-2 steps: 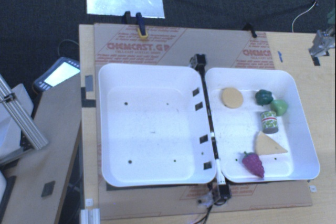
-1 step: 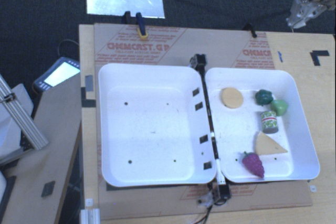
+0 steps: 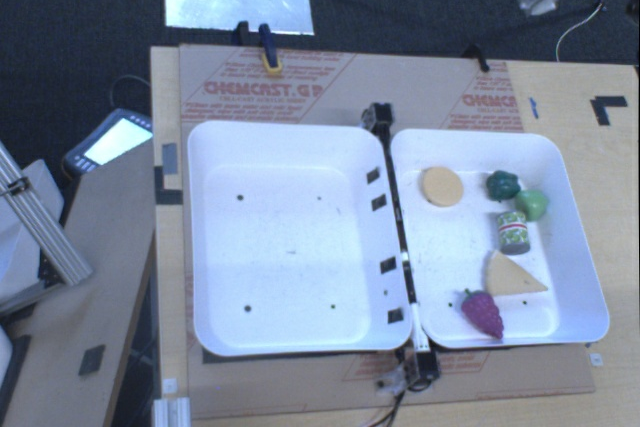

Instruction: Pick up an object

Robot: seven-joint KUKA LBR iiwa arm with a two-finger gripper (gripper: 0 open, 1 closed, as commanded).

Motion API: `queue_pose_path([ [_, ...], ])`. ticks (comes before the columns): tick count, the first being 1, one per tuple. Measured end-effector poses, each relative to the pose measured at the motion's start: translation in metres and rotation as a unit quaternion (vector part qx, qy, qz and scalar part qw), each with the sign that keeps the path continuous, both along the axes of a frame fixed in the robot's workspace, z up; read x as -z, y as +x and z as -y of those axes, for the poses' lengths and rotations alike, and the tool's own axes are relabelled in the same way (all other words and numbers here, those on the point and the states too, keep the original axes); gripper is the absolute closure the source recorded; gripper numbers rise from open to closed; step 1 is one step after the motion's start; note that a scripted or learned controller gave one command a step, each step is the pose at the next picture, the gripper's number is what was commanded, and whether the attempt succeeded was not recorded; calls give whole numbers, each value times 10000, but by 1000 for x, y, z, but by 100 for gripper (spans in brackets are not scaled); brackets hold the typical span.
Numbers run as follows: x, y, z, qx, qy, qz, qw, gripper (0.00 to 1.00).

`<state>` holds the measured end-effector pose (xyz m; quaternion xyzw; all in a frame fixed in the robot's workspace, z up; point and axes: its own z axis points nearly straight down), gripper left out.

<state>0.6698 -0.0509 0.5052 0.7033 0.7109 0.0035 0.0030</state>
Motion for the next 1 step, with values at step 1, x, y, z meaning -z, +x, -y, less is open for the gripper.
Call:
queue_pose_path([
  [1, -26, -1, -92, -15, 16, -21, 10000, 100],
])
